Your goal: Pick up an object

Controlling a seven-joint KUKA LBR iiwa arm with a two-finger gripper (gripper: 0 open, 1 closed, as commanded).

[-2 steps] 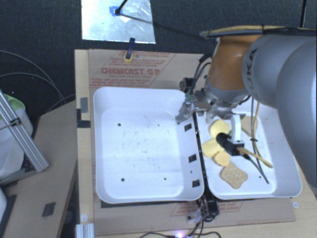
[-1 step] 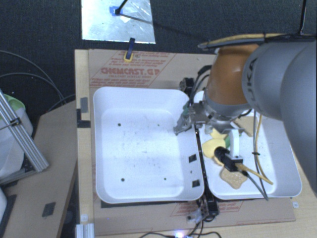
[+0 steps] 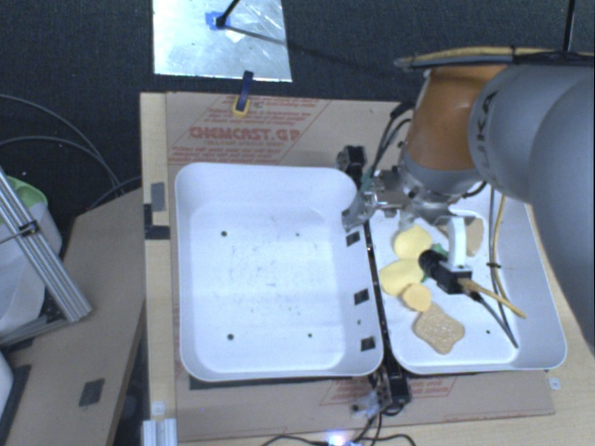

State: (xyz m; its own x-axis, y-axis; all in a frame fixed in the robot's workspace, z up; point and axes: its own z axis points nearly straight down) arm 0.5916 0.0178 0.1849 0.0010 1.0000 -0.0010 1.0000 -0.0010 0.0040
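The flat tan toast-shaped slice [image 3: 438, 329] lies in the right-hand shallow white bin [image 3: 547, 347], just beside three pale yellow lumps [image 3: 401, 275]; it looks light and stiff, so pinch across its edges. You cannot tell whether the gripper [image 3: 406, 210] above them is spread or closed

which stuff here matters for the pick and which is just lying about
for the job: right bin, yellow pieces, tan toast-like piece
just lying about: left bin, silver sheet, cardboard
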